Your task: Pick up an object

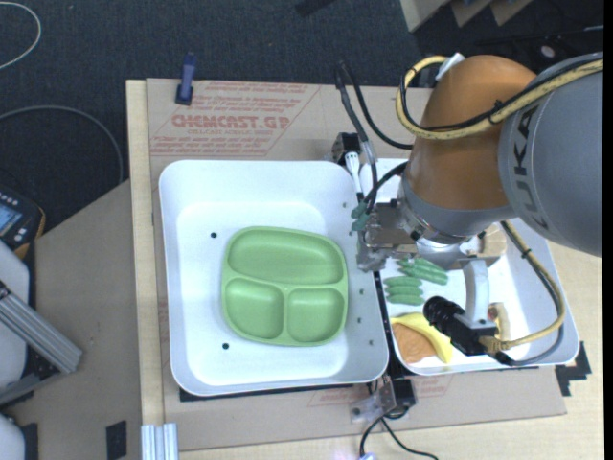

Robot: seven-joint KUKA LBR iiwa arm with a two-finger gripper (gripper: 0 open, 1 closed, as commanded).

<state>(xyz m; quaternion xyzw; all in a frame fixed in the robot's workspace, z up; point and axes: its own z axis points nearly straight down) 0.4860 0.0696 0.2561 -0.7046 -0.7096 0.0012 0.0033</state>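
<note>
My gripper (380,247) hangs over the left edge of the right bin (560,338), mostly hidden under the grey and orange wrist. Just below it lie green pea pods (418,282) on the bin floor, close to the gripper, and I cannot tell whether they touch. A yellow banana-like piece (439,345) and a tan round piece (410,345) lie at the bin's front left corner. A small dark green bit (361,217) shows beside the gripper at the wall between the bins.
The left bin (182,257) holds a pale green divided plate (283,286) at its middle. The arm covers most of the right bin. Small tan pieces (495,312) lie near its right side. Cables run along the back edge.
</note>
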